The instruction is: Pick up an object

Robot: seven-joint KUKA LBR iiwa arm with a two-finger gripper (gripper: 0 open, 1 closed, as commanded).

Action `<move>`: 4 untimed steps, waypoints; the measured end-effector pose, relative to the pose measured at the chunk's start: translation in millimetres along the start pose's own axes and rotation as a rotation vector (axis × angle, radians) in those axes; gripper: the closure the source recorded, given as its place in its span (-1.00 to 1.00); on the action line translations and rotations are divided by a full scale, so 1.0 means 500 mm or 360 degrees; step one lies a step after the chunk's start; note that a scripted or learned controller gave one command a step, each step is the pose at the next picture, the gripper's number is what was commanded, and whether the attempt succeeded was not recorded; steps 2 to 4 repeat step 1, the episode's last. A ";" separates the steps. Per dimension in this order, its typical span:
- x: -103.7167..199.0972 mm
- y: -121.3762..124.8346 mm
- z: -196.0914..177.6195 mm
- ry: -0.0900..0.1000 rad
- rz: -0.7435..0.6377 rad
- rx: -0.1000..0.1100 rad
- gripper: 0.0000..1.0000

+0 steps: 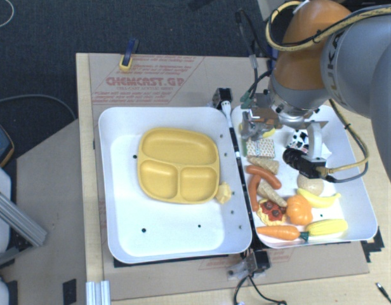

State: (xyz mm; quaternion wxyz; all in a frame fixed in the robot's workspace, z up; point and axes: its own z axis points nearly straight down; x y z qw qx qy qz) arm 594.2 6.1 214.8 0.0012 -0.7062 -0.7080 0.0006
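Observation:
The right bin [364, 208] holds a pile of toy food. There is a checkered waffle piece [260, 147], a hot dog [264, 166], a pizza slice [270, 210], an orange pepper [298, 210], a banana [319, 198], a corn cob [327, 227] and a carrot [278, 232]. A black-and-white cow toy [299, 139] lies at the back. My gripper [254, 124] hangs low over the back left corner of this bin, just above the waffle piece. The wrist hides what lies under it.
The left bin [119, 189] holds a yellow divided plate [178, 164] and a small pale yellow piece [223, 193] by its right wall. A black cable [338, 170] loops from the wrist over the right bin. Cardboard [145, 75] lies under both bins.

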 end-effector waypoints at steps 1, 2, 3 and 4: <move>0.099 0.001 0.000 -0.0001 -0.0001 -0.0004 1.00; 0.099 0.001 0.000 -0.0001 -0.0001 -0.0004 1.00; 0.099 0.001 0.000 -0.0001 -0.0001 -0.0004 1.00; 0.099 0.001 0.000 -0.0001 -0.0001 -0.0004 1.00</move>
